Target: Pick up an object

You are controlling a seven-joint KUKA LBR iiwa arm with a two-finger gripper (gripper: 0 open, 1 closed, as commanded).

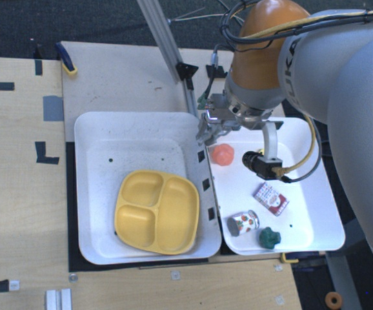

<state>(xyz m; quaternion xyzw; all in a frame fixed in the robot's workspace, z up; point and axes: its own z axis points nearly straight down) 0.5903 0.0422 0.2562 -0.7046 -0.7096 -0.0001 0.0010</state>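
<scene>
My gripper (210, 129) hangs over the far left corner of the right bin (315, 231), close to the wall between the two bins. Just in front of it lies a salmon-pink rounded object (222, 154), apart from the gripper. Further toward the front of that bin lie a red-and-white packet (271, 199), a small white cup with red print on its side (243, 223) and a dark green lump (269, 238). Nothing shows in the gripper.
A yellow divided plate (157, 210) lies in the left bin (90, 173), toward its front. A slanted metal post (164, 37) rises behind the bins. A black cable fitting (261, 164) of the arm hangs over the right bin's middle.
</scene>
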